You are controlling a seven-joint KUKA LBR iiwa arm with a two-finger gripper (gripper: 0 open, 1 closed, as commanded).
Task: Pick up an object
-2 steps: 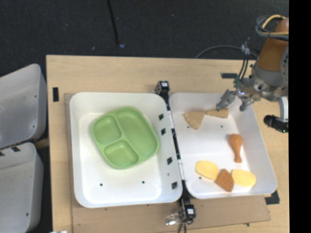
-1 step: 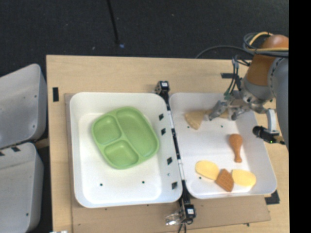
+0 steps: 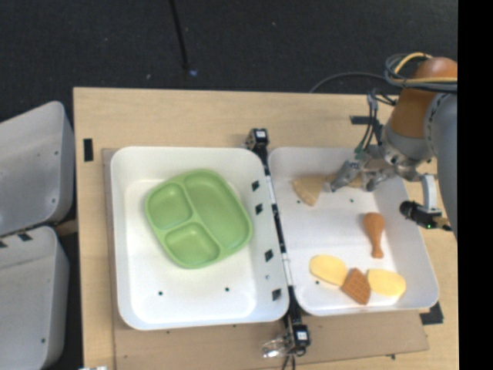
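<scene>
My gripper [image 3: 359,178] hangs over the back of the right bin [image 3: 331,226], open, with nothing between its fingers. Just left of it lies a tan wedge-shaped piece [image 3: 306,190], close to the left fingertip [image 3: 340,180]. A brown toy drumstick [image 3: 375,233] lies in the middle right of the bin. Along the bin's front sit a yellow oval piece [image 3: 328,269], a brown waffle-like piece [image 3: 357,285] and a second yellow piece [image 3: 387,283], side by side and touching.
The left bin [image 3: 131,284] holds a green divided plate [image 3: 199,218]. A raised divider with black clips [image 3: 273,230] runs between the bins. The arm's grey wrist and orange band [image 3: 420,91] stand over the right bin's back right corner, with cables around them.
</scene>
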